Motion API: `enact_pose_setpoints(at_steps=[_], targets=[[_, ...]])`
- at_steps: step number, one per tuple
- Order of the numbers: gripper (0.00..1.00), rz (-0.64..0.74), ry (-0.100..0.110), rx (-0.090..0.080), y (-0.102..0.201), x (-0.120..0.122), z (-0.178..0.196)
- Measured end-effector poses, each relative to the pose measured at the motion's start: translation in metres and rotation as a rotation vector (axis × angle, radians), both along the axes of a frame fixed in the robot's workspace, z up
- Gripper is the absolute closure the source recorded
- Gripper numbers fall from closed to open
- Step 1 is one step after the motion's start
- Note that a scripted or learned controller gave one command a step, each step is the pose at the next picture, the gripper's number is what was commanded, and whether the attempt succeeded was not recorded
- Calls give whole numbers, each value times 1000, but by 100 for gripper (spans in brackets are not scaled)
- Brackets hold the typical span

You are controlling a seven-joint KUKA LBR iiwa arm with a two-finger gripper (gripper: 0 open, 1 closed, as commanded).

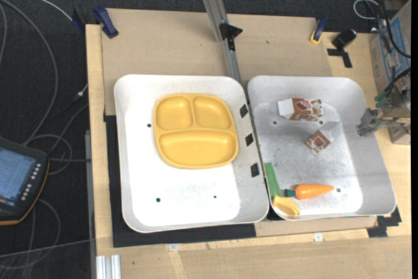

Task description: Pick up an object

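I see the gripper (369, 122) at the right bin's (366, 173) edge; I cannot tell its jaws' state. I'd target the carrot (314, 191), approaching straight down.

an orange toy carrot (313, 191) lies flat near the right bin's front edge. a small brown block (317, 140) sits in the middle. a brown and white box (300, 108) lies farther back.

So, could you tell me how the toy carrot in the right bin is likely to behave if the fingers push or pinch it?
The carrot looks rounded and tapered, so a sideways push would probably roll it in an arc. Its glossy orange surface suggests hard plastic: likely stiff, light, and perhaps slippery under a pinch. It lies near the right bin's front wall, beside a yellow piece, which may stop it rolling far.
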State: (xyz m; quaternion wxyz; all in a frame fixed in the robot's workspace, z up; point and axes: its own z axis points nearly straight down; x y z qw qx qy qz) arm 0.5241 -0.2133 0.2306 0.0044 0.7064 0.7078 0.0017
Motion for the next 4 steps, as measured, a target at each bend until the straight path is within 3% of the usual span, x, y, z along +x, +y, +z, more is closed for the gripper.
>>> enact_pose_setpoints(at_steps=[1,2,4], targets=[[100,1,1,1,6,3,46],[100,4,10,7,55,22,30],[100,6,5,5,157,55,39]])
